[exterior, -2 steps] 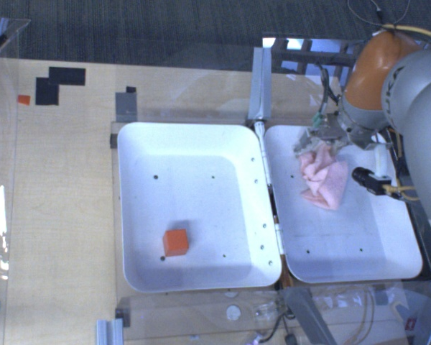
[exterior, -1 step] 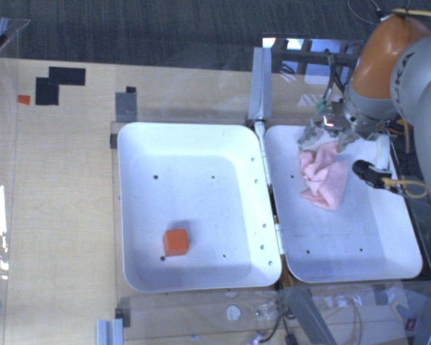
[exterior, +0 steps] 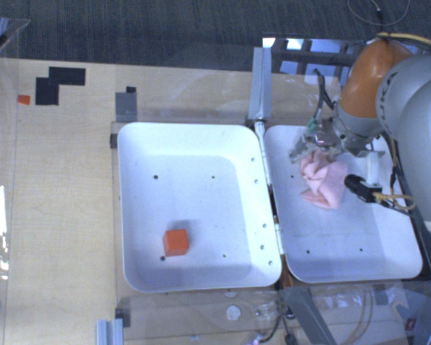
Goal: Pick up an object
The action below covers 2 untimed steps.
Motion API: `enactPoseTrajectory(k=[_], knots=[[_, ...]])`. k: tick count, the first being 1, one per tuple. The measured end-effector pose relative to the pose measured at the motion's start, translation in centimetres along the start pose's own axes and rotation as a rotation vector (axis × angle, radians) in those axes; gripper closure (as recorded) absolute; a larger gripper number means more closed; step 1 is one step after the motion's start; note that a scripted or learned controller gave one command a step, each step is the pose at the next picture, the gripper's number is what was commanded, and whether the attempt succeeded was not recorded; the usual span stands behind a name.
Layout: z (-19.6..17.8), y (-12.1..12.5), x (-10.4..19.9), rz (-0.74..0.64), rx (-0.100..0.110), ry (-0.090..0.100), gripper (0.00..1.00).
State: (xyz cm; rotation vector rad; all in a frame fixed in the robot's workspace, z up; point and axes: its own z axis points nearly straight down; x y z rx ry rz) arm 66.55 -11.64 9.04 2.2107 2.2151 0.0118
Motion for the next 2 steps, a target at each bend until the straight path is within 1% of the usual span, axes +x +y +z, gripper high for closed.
enactPoseTrajectory(k=[1, 2], knots=[[-1.4, 0.3, 0.1, -0.003, -0.009, -0.002, 1.00], [-9.7, -0.8, 3.7, -0.219, 0.003, 0.003, 1.00]])
